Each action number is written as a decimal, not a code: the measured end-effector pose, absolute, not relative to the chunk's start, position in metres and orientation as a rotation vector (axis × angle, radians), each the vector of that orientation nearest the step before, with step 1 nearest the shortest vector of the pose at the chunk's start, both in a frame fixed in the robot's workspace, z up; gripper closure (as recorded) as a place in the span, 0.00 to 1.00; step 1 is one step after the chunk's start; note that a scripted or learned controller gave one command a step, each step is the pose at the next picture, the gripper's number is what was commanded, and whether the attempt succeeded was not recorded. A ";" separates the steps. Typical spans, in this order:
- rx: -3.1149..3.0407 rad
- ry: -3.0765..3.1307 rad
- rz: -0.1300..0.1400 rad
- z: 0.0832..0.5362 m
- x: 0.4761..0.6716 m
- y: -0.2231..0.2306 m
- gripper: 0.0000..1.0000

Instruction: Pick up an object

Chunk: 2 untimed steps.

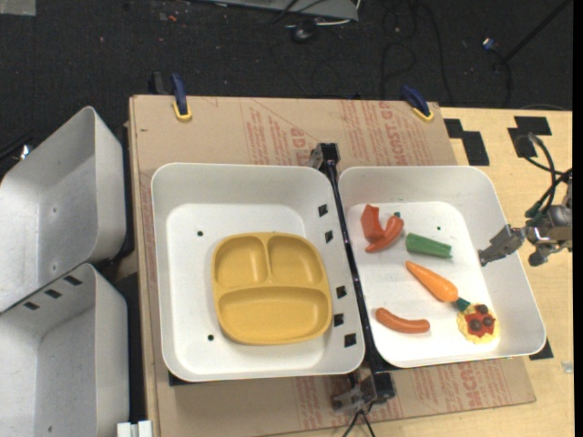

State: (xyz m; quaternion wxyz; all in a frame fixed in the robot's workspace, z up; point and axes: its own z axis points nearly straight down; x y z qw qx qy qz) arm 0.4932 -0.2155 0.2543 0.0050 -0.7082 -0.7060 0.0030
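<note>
Five toy foods, a carrot (432,281) among them, lie loose in the right bin (510,235), within reach from the right where the pincer (503,244) hovers at its rim; grip state indeterminate; nothing held.

faint red print on cardboard sheet (273,121), unreadable

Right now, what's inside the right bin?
The right bin holds a red pepper, a green piece, a carrot, a sausage and a pizza slice. All lie apart except carrot and pizza, nothing stacked.
</note>
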 end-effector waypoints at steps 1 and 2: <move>-2.220 -2.222 0.001 0.260 0.496 -0.215 0.00; -2.221 -2.216 0.004 0.213 0.496 -0.222 0.00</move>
